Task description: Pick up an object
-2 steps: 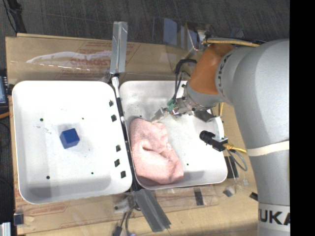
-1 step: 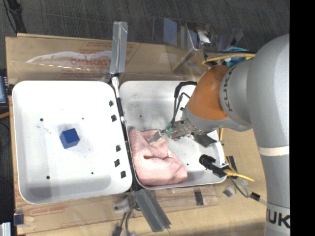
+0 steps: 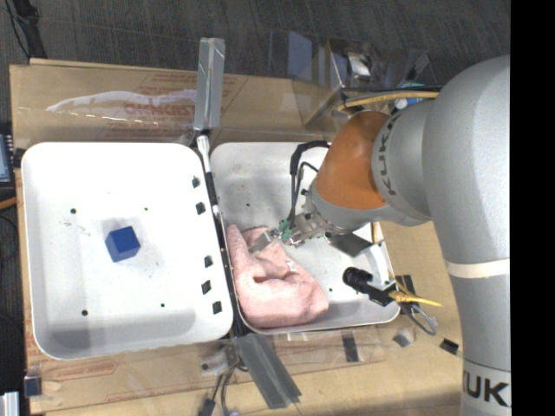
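Left bin (image 3: 87,189), right bin (image 3: 253,170) on bench (image 3: 95,89)

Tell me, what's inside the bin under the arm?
A crumpled pink cloth, the claw at its upper edge. Anything beneath the cloth or grey arm is hidden.

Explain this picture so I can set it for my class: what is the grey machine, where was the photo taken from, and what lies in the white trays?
The big grey shape is a robot arm with an orange band above its wrist. It reaches in from the picture's right, and its job is to pick up an object. One camera, fixed overhead, looks down at a slant. Two shallow white bins stand side by side. The left-hand bin holds a small blue cube. The right-hand bin holds a crumpled pink cloth. The arm's gripper is down at the cloth's upper edge, but the picture does not show whether it has hold of it.
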`<state>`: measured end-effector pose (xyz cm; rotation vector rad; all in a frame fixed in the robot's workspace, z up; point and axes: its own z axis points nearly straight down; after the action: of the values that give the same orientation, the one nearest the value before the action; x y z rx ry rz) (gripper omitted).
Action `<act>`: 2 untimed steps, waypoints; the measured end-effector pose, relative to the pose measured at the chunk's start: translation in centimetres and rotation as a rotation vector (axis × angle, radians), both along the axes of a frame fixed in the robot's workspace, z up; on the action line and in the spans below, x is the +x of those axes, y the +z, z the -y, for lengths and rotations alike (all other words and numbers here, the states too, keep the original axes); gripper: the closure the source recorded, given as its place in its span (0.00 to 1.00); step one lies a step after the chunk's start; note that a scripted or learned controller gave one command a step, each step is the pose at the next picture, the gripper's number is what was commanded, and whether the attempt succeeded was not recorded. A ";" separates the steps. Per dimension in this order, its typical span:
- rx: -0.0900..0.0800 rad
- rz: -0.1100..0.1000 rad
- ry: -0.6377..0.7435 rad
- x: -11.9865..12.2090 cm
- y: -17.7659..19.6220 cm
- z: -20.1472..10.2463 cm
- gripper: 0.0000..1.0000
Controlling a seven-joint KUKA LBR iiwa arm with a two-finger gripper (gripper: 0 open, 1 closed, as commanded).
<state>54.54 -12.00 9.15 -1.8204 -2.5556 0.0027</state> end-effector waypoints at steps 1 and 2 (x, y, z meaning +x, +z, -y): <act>0.000 -0.002 0.002 0.0 1.0 0.0 1.00; 0.000 -0.001 0.002 0.0 1.0 0.0 0.00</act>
<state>54.59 -11.97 10.12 -1.8171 -2.5566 0.0040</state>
